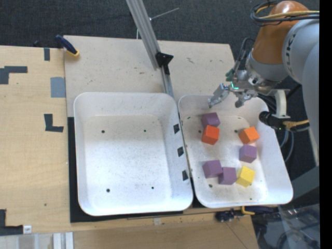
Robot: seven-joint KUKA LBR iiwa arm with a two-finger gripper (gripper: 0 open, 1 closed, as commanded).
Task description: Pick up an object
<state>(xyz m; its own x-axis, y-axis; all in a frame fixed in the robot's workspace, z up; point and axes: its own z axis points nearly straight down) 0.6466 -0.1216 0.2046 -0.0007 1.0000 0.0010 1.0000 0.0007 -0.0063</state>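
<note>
- Camera view, nearest row of the right bin [280, 191]: a yellow cube [246, 176] touches a purple cube [227, 176], which in turn touches a second purple cube [211, 167]. A descent onto any of this cluster would likely land a fingertip on a neighbour and push the group rather than enclose one piece.
- Middle row: a lone purple cube [248, 153] and an orange cube [249, 135] lie close to the bin's right wall; a fingertip there could strike the wall.
- Farther row: a red-orange cube [210, 134] touches a purple cube [210, 120] behind it, so a closure across the pair may pinch both or eject one.
- Far edge: the end effector [228, 97] hangs above the bin's far rim, fingers spread and holding nothing, apart from every cube. A straight descent from here would probably meet the rim or bare floor.
- Left bin [83, 139], on the bench [104, 61]: no part in the likely grasp.
</note>
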